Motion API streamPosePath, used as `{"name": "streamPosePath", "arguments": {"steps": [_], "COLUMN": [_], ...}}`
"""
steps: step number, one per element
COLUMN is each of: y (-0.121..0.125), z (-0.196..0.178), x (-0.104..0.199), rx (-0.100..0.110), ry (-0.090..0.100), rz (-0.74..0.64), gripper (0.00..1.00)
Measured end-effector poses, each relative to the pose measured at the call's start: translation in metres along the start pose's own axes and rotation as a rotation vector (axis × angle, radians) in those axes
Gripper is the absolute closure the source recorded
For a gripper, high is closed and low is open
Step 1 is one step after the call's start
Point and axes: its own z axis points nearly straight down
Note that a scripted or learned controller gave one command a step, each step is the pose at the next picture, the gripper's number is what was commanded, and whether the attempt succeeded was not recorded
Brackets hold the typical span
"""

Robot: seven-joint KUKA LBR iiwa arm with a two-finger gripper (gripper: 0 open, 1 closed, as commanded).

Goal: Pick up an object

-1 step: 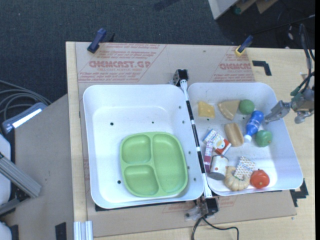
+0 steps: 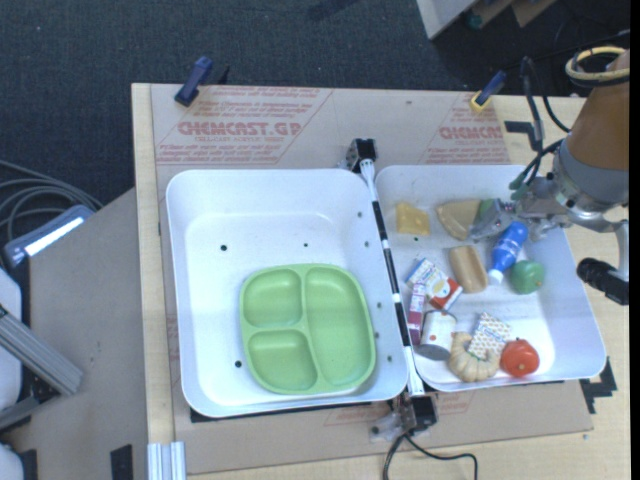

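The right bin [image 2: 590, 313] holds several small items. A blue bottle [image 2: 507, 250] lies near its far right, with a green round object [image 2: 527, 276] beside it. My gripper [image 2: 522, 220] hangs low over the bin's far right part, just above the bottle's top end. A tan bread piece [image 2: 458, 217] and a small green item [image 2: 487, 209] lie to the gripper's left. Whether anything is held cannot be seen.
Also in the right bin are a yellow wedge [image 2: 412, 218], a bun [image 2: 467, 268], small cartons [image 2: 430, 284], a can [image 2: 435, 334], a cracker pack [image 2: 489, 333], a pastry [image 2: 470, 361] and a tomato [image 2: 518, 358]. The left bin [image 2: 200, 208] holds a green divided plate [image 2: 307, 326].
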Motion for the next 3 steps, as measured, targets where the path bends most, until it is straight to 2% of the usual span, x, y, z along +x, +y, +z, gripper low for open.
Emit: {"name": "streamPosePath", "arguments": {"steps": [1, 2, 3], "y": [-0.001, -0.006, 0.043], "z": [0.030, 0.093, 0.097], "x": [0.027, 0.021, 0.068], "rx": [0.000, -0.010, -0.003], "ry": [0.000, -0.003, 0.000], "rz": [0.000, 0.003, 0.000], "gripper": [0.00, 0.00, 0.00]}}
